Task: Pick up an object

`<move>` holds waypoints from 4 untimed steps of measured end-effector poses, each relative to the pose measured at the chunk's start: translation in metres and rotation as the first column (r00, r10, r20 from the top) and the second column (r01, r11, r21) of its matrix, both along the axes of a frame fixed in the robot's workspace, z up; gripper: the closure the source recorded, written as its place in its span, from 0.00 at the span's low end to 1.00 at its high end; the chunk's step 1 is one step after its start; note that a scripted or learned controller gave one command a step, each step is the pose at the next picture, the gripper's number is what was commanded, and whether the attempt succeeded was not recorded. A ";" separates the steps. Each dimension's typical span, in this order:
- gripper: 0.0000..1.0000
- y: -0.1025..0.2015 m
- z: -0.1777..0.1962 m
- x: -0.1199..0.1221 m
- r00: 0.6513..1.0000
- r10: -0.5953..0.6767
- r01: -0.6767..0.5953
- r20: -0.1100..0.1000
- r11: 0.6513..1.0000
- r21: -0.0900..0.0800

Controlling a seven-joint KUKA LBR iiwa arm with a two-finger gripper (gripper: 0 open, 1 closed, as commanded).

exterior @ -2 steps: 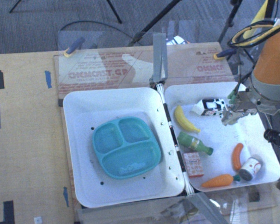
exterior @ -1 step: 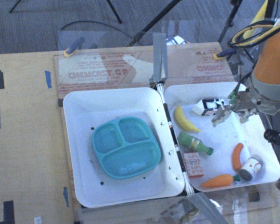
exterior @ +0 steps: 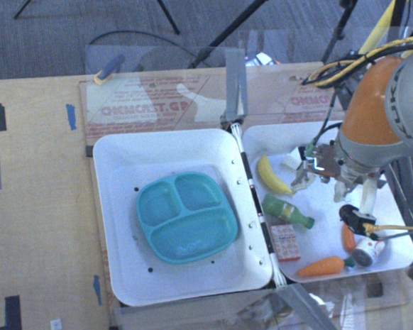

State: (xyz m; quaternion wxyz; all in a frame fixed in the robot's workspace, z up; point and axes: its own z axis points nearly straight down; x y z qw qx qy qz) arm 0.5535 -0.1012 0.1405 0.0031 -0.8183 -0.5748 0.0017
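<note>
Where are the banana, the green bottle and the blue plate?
banana (exterior: pixel 272 176), camera view, middle of its curved body.
green bottle (exterior: pixel 284 210), camera view, middle of its body.
blue plate (exterior: pixel 189 233), camera view, floor of its large compartment.

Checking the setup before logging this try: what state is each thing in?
Blue plate: flat in the left bin.
Banana: lying in the right bin.
Green bottle: on its side.
Carrot: lying flat.
Gripper: above the right bin.

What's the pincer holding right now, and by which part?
Nothing visible between its fingers: the pincer hangs over the right bin, beside the banana.
</note>
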 end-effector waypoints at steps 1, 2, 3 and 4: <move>0.00 -0.011 -0.054 0.086 0.938 0.347 -0.347 -0.011 0.938 0.005; 1.00 -0.012 -0.044 0.087 0.938 0.348 -0.348 -0.011 0.938 0.000; 1.00 0.081 0.062 0.114 0.970 0.241 -0.241 0.006 0.970 -0.004; 1.00 0.142 0.043 0.104 1.000 0.007 -0.007 0.000 1.000 -0.003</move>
